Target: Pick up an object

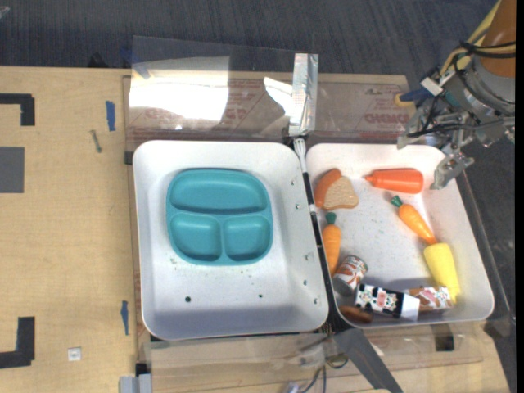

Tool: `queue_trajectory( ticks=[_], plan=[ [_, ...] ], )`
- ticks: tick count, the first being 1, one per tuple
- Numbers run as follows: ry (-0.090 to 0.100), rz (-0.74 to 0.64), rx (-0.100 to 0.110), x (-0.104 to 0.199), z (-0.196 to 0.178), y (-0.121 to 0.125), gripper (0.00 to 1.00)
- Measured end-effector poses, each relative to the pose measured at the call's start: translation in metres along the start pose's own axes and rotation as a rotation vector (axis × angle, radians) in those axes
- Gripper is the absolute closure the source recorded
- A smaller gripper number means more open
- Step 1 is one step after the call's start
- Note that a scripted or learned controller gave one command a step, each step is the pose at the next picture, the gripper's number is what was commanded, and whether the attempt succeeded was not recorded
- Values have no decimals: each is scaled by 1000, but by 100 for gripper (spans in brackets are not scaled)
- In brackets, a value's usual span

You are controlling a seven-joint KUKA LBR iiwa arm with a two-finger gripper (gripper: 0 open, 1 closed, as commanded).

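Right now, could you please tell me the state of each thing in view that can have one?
Teal three-compartment plastic plate: lying flat in the left white bin, nothing on it.
Large orange toy carrot: lying on its side in the right white bin.
Yellow toy corn cob: lying flat.
Small red-labelled can: tipped over.
Pincer: poised at the right bin's far corner, holding nothing visible.

Dark grey carpet floor [246,6] behind wooden bench [57,219]

Wooden bench [57,244]; on it, two white bins side by side: left bin [155,301], right bin [479,301]
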State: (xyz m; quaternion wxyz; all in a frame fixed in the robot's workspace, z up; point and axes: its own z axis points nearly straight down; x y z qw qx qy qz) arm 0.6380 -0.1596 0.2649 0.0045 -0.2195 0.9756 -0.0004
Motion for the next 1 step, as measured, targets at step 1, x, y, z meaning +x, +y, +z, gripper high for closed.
queue_trajectory(
  ticks=[1],
  plan=[
    [11,-8,-11,6,170,-10,0]
  ],
)
